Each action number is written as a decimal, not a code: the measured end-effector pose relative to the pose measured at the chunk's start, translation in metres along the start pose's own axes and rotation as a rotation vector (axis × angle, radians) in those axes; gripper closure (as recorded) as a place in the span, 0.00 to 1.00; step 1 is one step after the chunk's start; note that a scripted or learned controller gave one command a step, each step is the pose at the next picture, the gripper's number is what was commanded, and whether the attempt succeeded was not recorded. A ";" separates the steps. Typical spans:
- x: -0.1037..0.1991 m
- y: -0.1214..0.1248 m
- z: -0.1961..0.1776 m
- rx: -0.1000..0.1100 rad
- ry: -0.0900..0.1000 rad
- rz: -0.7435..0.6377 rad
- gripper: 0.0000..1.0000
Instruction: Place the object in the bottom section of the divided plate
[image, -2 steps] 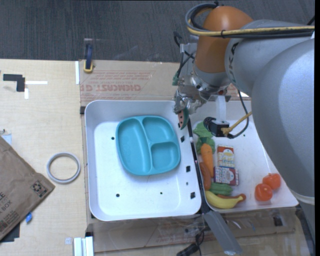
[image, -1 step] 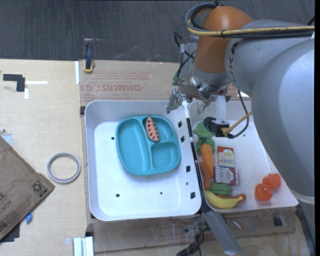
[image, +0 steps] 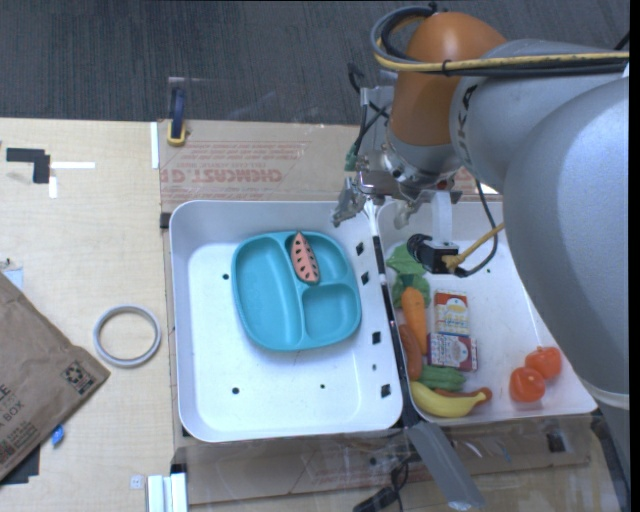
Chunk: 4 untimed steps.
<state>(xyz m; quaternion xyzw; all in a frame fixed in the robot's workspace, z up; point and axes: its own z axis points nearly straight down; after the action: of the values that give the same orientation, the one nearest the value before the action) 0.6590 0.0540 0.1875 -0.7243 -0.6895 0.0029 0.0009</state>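
Note:
A blue divided plate (image: 262, 300) lies in the left white bin (image: 215, 390). A watermelon slice (image: 304, 258), red with a green rind, rests in the plate's upper right section. The lower right section and the large left section hold nothing. My gripper (image: 374, 213) hangs above the wall between the two bins, just up and right of the plate. It is open, with nothing between its fingers (image: 344, 212).
The right bin (image: 505, 300) holds a green leafy toy (image: 404, 264), a carrot (image: 412, 318), a small carton (image: 451, 331), a banana (image: 449, 401) and two red-orange fruits (image: 534, 374). A tape ring (image: 127, 334) and a cardboard box (image: 35, 370) lie on the bench at left.

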 end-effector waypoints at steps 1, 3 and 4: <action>0.043 -0.001 -0.113 -0.001 -0.001 -0.329 0.00; 0.100 -0.028 -0.155 -0.002 -0.001 -0.687 0.00; 0.051 -0.002 -0.121 0.001 -0.001 -0.381 0.00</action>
<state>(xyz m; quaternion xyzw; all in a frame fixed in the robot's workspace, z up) 0.6603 0.1052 0.3085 -0.5805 -0.8143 0.0033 0.0014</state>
